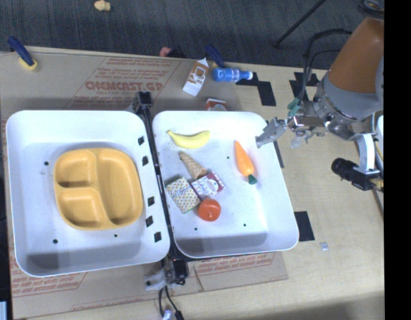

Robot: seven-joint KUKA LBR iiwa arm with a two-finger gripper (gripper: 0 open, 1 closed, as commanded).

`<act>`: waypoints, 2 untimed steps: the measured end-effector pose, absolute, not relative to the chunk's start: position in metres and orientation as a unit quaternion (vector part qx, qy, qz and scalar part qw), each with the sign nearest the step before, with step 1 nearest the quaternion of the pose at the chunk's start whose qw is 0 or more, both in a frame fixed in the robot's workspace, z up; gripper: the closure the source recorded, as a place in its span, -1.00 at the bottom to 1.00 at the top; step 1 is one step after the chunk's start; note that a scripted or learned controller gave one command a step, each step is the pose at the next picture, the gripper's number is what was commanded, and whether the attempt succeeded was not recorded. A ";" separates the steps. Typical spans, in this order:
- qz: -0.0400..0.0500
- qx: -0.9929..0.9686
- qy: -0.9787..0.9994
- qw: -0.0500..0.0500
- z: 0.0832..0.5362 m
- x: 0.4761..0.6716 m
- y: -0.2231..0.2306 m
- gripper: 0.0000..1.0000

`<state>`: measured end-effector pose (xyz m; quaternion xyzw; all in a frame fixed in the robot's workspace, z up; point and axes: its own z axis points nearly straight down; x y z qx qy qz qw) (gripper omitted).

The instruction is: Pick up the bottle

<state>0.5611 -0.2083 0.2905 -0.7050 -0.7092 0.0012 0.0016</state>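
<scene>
Two white bins are sitting side by side on the bench (338, 245), w/ the left bin (12, 179) carrying a yellow divided tray (98, 187) and the right bin (285, 225) carrying the clutter. Nearest in that right bin, a red tomato (209, 210) is lying just beside two small packets (182, 195); going back, a cone (192, 164) is lying above them, a carrot (243, 159) is lying toward the right wall, and a banana (189, 139) is lying near the far wall. Farther back, the arm (352, 72) is reaching in from the right, w/ the jaws hanging over the right bin's far right rim, approx level w/ the banana. Can't tell how far the jaws are standing open; nothing is showing between them, and they aren't touching any item as far as I can judge. Farthest off, the blue bottle (230, 75) is lying on its side on the bench beyond the right bin's far wall, outside both bins, near a small carton (196, 77). Judging by this, the task is sitting at the approach step, w/ no grasp made. Next move is calling for travel away from the bin toward the far edge, lining up across the bottle's body, then descending.
</scene>
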 end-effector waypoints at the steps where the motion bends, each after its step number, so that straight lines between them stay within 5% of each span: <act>1: 0.002 -0.703 -0.711 0.002 0.301 0.561 -0.208 1.00; 2: 0.001 -0.781 -0.624 0.002 0.190 0.520 -0.211 1.00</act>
